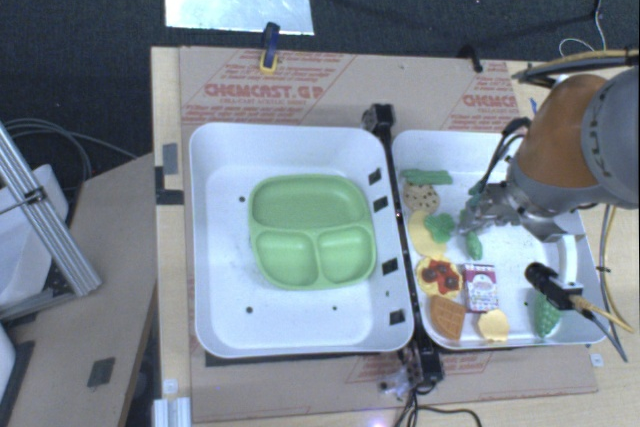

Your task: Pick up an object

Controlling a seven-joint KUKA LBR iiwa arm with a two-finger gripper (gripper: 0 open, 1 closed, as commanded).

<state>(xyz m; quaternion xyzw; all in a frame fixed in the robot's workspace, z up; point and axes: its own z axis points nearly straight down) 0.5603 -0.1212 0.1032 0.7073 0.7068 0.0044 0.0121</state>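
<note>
My gripper (474,218) hangs low over the middle of the right bin (455,147), on the arm that reaches in from the right. A small dark green piece (472,244) lies right under its tip, touching or nearly touching it. Whether it is gripped I cannot tell. Just left of the gripper lies a yellow-green piece (438,227). Toy food lies around it: a green leafy piece (427,177), a brown cookie (422,200), a red and yellow slice (438,276), a pink carton (481,288), a waffle (448,318), a yellow piece (493,325) and a green piece (546,316).
The left bin (215,215) holds a light green divided plate (308,230). A black divider with clips (392,215) runs between the two bins. Cardboard (300,85) lies under both bins.
</note>
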